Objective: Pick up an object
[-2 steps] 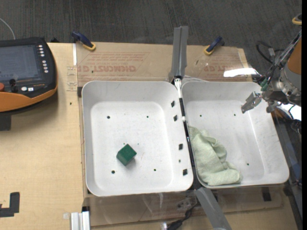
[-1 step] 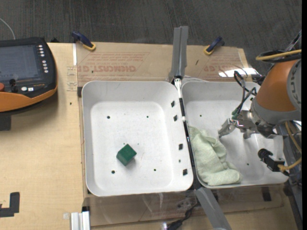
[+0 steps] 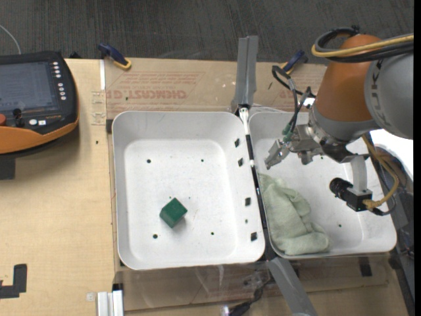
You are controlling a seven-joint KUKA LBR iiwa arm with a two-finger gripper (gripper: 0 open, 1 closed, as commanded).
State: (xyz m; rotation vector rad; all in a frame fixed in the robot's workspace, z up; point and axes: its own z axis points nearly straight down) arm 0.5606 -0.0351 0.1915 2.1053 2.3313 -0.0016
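Observation:
A small green cube lies in the left bin, toward its near left part. A crumpled pale green cloth rests in the right bin, against its left wall and near corner. My gripper hangs over the far left part of the right bin, just above the cloth's far end and well to the right of the cube. It stands open, and nothing shows between its fingers.
A grey post rises where the two bins meet at the back. A teach pendant lies on the bench at far left. Blue clamps hold the cardboard at the back edge. Cables trail beside the wrist.

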